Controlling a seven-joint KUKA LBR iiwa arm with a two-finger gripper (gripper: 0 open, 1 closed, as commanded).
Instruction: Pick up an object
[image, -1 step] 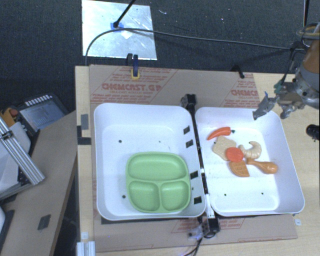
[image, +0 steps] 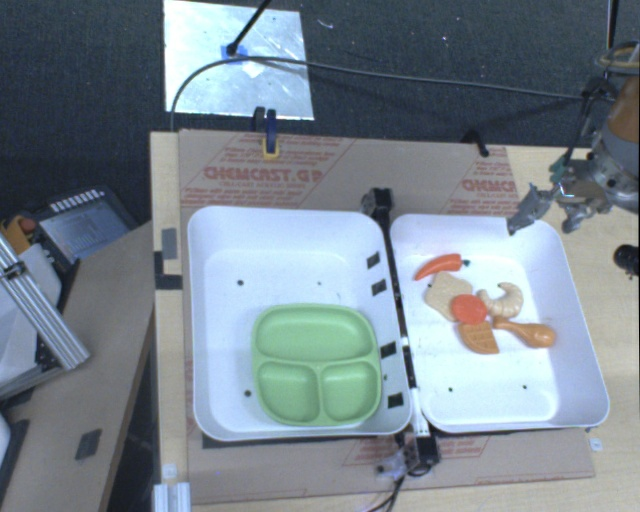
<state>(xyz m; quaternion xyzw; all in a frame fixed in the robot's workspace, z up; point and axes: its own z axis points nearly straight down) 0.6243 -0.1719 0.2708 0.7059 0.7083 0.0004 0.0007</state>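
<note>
Probably light, stiff, slick plastic: toy food (image: 480, 310) heaped mid right bin (image: 575, 400), pepper (image: 440, 265) far-left of heap. Best pinched across pepper's narrow body. Gripper (image: 548, 208) spread open, empty, above bin's far right corner.

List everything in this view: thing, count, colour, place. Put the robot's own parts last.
white bins: 2, white, side by side on the bench; left bin, right bin
divided plate: 1, light green, three compartments, in the left bin toward its near edge
chili pepper: 1, red-orange, right bin, far side of the pile
small toy food pieces: a touching cluster, tan, red, cream and orange, middle of the right bin; exact count unclear
clamp: 1, yellow and dark, at the far edge of the board
foil sheet: 1, silver, on the dark floor beyond the bench
gripper: 1, grey, above the right bin's far right corner, holding nothing visible
</note>
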